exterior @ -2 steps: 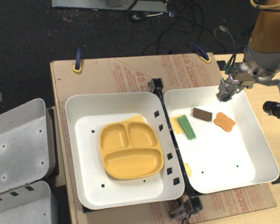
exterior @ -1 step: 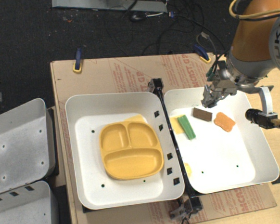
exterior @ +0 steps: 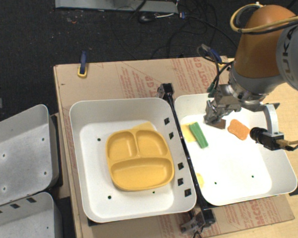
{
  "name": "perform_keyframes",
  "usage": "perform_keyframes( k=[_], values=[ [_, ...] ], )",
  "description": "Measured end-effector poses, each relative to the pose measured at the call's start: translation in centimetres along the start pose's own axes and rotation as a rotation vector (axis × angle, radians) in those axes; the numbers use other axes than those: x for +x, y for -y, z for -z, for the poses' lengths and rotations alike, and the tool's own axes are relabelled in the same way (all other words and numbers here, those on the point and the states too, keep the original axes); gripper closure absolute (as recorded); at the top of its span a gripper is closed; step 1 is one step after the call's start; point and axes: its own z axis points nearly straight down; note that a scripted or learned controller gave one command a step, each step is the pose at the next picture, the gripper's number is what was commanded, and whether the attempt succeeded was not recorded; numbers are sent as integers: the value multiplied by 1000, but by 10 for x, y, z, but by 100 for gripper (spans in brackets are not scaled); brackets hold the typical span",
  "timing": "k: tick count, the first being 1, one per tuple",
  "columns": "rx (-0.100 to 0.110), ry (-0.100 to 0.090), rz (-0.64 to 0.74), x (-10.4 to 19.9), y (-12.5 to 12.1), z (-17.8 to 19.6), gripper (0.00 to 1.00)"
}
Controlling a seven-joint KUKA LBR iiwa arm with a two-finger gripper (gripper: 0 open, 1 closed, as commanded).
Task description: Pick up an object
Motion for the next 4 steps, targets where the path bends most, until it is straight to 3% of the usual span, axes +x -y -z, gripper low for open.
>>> perform_keyframes(
  k=[1, 3, 4],
  values=[
    [1, 0, 0, 47, 23, -20, 100],
    [0, 0, 3, 143, 62, -16, 100],
    [-2, 1, -5, 140, 61, -15, 0]
  ],
)
